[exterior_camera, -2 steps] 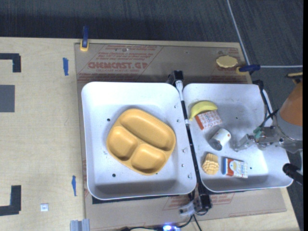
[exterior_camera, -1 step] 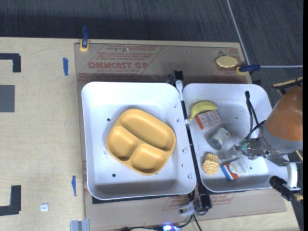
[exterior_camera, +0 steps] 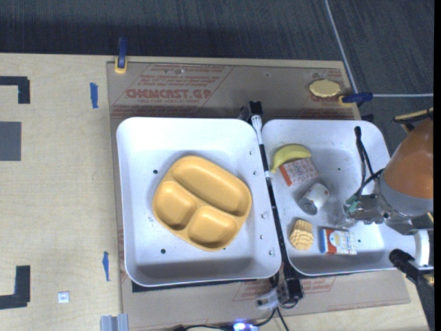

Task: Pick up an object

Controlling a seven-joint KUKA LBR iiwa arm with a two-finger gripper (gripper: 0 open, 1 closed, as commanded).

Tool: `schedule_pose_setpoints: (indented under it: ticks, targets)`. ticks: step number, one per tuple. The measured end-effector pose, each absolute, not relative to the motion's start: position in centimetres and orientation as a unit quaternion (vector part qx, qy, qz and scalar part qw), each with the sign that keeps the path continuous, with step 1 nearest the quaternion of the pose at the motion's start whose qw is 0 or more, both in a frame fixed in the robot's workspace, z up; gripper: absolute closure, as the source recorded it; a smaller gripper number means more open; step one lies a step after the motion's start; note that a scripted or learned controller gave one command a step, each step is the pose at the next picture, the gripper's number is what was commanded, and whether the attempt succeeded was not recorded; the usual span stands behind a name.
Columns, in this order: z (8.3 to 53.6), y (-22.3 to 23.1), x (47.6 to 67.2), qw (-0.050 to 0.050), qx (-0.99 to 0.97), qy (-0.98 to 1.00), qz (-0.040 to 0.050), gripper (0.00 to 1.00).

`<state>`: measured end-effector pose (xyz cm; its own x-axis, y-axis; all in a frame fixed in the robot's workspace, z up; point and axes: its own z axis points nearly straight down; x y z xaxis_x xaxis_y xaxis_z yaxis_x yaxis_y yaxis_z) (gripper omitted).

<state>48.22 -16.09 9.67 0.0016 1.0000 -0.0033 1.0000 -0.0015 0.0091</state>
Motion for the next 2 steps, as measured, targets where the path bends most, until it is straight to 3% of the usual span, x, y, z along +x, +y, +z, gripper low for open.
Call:
schedule_pose_setpoints:
  ticks: [1,2]
  targets:
    - [9.7,-16.1,48.2,0.004,0.708,0.707,0.002,0.0]
    - [10.7,-16.1,48.3,0.006,0.708,0.706,0.0029,1.0]
